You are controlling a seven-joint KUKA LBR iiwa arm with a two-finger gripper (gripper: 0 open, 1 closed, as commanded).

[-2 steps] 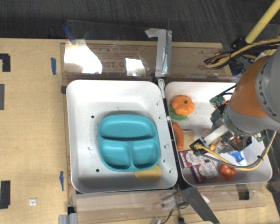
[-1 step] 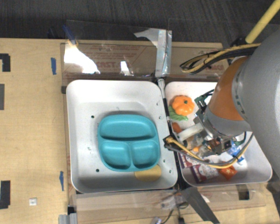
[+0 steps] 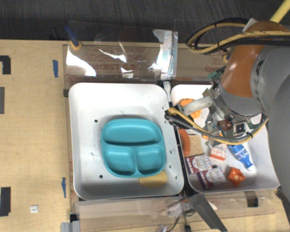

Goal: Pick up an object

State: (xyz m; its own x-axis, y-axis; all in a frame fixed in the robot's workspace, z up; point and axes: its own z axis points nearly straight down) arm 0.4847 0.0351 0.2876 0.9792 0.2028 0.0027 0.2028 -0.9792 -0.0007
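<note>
Two white bins stand side by side on the surface. The left bin (image 3: 82, 129) carries a teal divided tray (image 3: 133, 146) near its middle, with a tan block (image 3: 153, 179) touching the tray's near edge, toward the bin's near right corner. The right bin (image 3: 266, 173) carries a dark red packet (image 3: 205, 169), a small red object (image 3: 235, 176), a blue-and-white pouch (image 3: 241, 154) and an orange object (image 3: 186, 102) at its far left corner. The arm (image 3: 251, 71) hangs over this bin; whether its jaws are apart or together cannot be told.
</note>
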